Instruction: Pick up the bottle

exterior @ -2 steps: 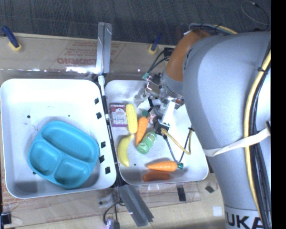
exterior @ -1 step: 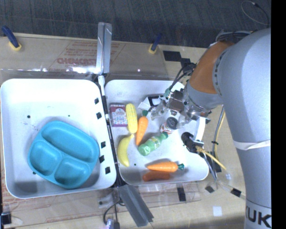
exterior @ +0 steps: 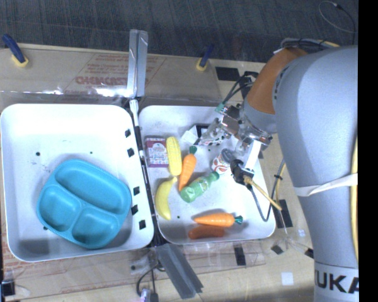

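Green bottle (exterior: 198, 187) lay tilted in right bin (exterior: 259, 231), between upright carrot (exterior: 187, 170) and lower carrot (exterior: 215, 219). Hand (exterior: 232, 159) hovered just beside bottle's cap end; opening: couldn't tell. Best approach: descend across bottle's middle, avoid carrot, banana (exterior: 164, 198).

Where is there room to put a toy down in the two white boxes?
Left bin: bare floor above the blue tray, toward the far wall. Right bin: crowded with the bottle, carrots and corn; only a small patch near its front right corner.
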Robot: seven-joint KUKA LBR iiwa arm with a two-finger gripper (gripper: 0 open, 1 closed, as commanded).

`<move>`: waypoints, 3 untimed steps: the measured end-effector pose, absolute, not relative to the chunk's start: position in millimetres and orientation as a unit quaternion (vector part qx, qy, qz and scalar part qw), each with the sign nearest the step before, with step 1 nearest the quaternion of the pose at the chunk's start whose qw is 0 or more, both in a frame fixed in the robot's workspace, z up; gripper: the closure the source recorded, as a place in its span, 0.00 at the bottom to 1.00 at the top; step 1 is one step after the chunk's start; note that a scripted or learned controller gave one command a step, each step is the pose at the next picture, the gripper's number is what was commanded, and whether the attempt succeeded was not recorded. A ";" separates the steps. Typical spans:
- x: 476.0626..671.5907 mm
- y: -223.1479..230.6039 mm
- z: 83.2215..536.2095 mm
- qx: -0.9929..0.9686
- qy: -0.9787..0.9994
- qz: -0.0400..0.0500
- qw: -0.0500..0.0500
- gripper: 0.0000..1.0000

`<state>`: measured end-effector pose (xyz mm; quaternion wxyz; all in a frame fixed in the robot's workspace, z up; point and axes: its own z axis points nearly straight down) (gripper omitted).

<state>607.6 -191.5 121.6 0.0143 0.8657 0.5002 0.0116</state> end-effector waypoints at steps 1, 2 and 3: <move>593.1 -152.4 118.8 0.885 0.465 0.019 0.024 0.00; 558.0 -153.8 118.3 0.928 0.370 0.024 0.021 0.00; 544.4 -132.5 118.8 0.947 0.318 0.026 0.022 0.00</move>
